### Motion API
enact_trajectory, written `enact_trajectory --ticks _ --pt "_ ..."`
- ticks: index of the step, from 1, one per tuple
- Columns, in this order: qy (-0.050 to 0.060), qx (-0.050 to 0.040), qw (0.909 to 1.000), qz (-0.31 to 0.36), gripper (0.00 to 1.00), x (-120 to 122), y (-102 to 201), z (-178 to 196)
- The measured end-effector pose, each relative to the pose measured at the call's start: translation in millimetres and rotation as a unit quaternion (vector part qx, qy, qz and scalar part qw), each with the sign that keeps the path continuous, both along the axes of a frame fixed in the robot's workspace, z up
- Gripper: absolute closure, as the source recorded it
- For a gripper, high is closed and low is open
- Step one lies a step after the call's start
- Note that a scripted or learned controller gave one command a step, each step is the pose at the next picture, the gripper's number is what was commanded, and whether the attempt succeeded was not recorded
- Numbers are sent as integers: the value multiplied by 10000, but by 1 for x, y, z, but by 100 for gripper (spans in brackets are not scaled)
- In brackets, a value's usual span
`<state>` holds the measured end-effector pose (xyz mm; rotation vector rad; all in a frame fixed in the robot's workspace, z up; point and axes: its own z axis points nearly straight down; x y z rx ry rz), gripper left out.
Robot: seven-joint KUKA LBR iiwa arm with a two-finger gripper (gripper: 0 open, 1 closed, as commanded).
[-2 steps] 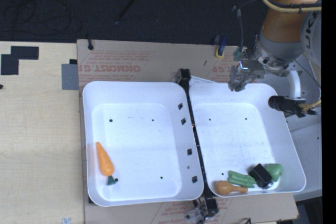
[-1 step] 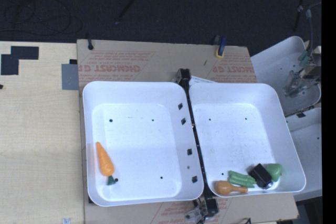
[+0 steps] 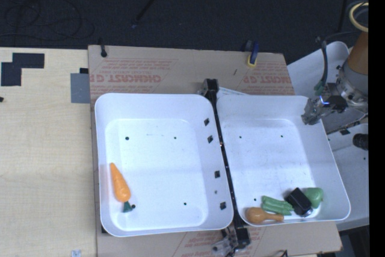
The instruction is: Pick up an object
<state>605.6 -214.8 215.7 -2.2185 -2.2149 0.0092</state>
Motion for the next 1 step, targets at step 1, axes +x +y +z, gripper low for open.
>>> enact_trajectory --ticks 1 --pt "-56 -7 10000 14 100 5 15 57"
